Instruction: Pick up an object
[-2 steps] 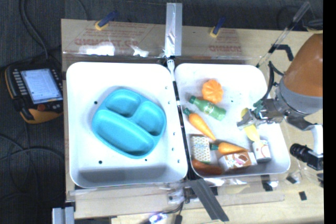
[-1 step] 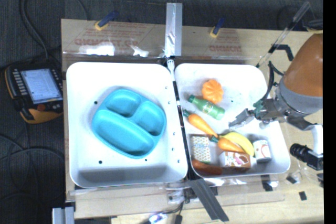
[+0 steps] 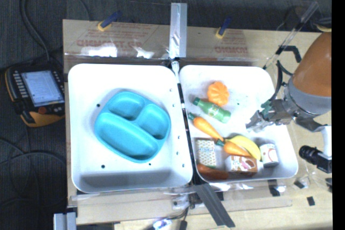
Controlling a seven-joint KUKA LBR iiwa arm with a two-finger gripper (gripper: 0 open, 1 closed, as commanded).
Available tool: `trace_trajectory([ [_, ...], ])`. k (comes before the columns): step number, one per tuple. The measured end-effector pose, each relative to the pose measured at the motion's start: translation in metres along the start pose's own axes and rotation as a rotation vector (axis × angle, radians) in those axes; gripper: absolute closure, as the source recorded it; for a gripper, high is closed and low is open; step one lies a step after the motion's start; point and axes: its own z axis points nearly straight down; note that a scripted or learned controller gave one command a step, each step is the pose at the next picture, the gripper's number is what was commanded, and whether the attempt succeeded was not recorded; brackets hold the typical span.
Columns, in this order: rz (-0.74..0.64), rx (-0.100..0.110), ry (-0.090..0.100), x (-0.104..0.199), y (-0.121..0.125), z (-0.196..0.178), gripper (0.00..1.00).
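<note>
Dark carpet surrounds a pale wooden counter point(image 3: 259, 40) carrying two white bins side by side. On the carpet to the far left lies a teach pendant point(image 3: 36, 93).

Left bin point(image 3: 81, 132): holds a blue divided tray point(image 3: 133, 125), long axis running upper-left to lower-right.

Right bin point(image 3: 253, 75): small orange pumpkin point(image 3: 218, 93) near the top; just below it a green bottle point(image 3: 212, 109) lying on its side, cap toward upper-left, long axis sloping down to the right. Below that a carrot point(image 3: 206, 127), same slant. Along the near edge: patterned packet point(image 3: 206, 152), banana point(image 3: 245, 145), juice carton point(image 3: 241, 164), small can point(image 3: 268, 153).

Gripper point(image 3: 261, 119) hangs over the bin's right side, above bare floor, right of the bottle, apart from it. Fingers blurred; spread cannot be told.
</note>
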Motion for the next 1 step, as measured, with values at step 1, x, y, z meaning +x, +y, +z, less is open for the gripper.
trace_trajectory([
  [1,-0.110,-0.002,-0.002,-0.0019,0.0353,-0.1071,1.00],
])
